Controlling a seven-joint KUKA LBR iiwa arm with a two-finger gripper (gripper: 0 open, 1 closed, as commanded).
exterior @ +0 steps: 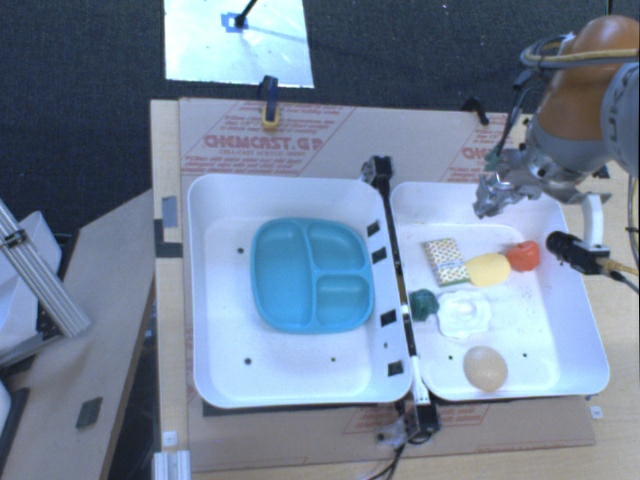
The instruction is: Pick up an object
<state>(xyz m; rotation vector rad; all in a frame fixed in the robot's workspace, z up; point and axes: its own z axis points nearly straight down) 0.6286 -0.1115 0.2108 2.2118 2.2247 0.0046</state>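
Jaws: you can't tell from this angle whether they're apart or together; the gripper [492, 200] is small, grey and blurry, and nothing is visible betw. its tips. It hangs over the far edge of the right bin [590, 343], near the back wall, w/ the arm [590, 78] coming in from the right, orange band above the wrist.

Your pick candidates all sit in the right bin, closer to you than the gripper and apart from it. A patterned tan block [445, 260] lies nearest the divider side. Just right of it is a yellow lemon-shaped item [488, 269], touching or nearly touching a red-orange item [522, 256] on its right. Below those, a dark green piece [423, 304] sits by the bin's left wall, right beside a white crumpled item [464, 313], hard to make out vs. the white floor. A beige egg-shaped ball [485, 367] lies nearest the front edge, on its own.

You'll see a black cylindrical part [572, 252] over the right bin's right side; whether it belongs to the rig isn't clear.

Left bin [215, 298] holds a blue divided plate [310, 275], three compartments, lying flat at centre. Both bins rest on a cardboard sheet [310, 138] w/ red print.
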